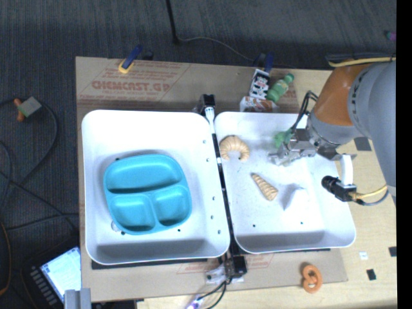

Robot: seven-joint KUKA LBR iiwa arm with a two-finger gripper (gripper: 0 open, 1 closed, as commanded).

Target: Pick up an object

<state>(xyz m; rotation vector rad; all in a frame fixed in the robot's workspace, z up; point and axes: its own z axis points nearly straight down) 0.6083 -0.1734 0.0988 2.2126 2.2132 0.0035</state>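
The pick looks barely begun: nothing can be seen lifted clear of the right bin (322,237), and every loose object there appears to lie on the bin floor. The gripper (288,152) is low over the bin's far right part, close to its right wall, and a small green object (282,136) sits right at its tip; whether that object is between the fingers or merely beside them cannot be told, and whether the hand is released or clenched cannot be told either. Judged from this, the grasp itself and the lift both remain to be done or confirmed. Other candidates lie well apart from the tool: a curled tan croissant-shaped toy (234,148) near the bin's far left corner, and a ridged tan cone (264,186) near the middle of the bin. The left bin (96,237) carries a blue divided tray (147,192). The arm (360,105) enters over the right edge of the bench, its orange band above the wrist, wrist bent downward and tool angled left into the bin.
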